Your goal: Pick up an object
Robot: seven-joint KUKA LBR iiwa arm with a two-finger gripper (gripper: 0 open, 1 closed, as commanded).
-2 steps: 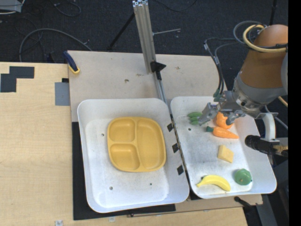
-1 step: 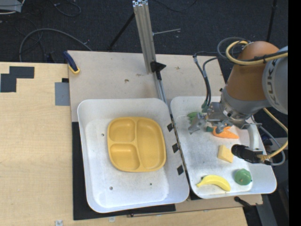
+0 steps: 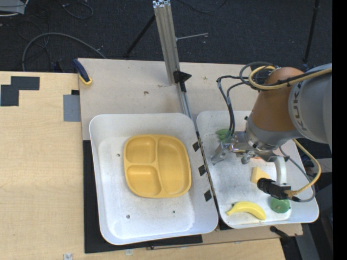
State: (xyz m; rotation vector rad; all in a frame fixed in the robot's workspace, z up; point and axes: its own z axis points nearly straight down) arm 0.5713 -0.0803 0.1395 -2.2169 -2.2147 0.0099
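From my feed I'm looking down on both bins. The left bin has a yellow divided plate sitting about in the middle, three compartments, lying flat.

The right bin is where the arm is, coming in from the right and blocking a good chunk of it. The gripper is low over the upper left part of that bin, close to the divider between the two bins. Honestly I cannot tell if it's grasping anything or not, it's just a blurry metal cluster at this angle.

There's something green right at the gripper, mostly hidden, can't make out what it is. A banana lies near the front edge of the right bin, well apart from the gripper. Beside it to the right is a green round thing, partly covered by a black cable connector. A small yellow block peeks out just under the arm's wrist, partly hidden.

A metal post stands behind the bins.
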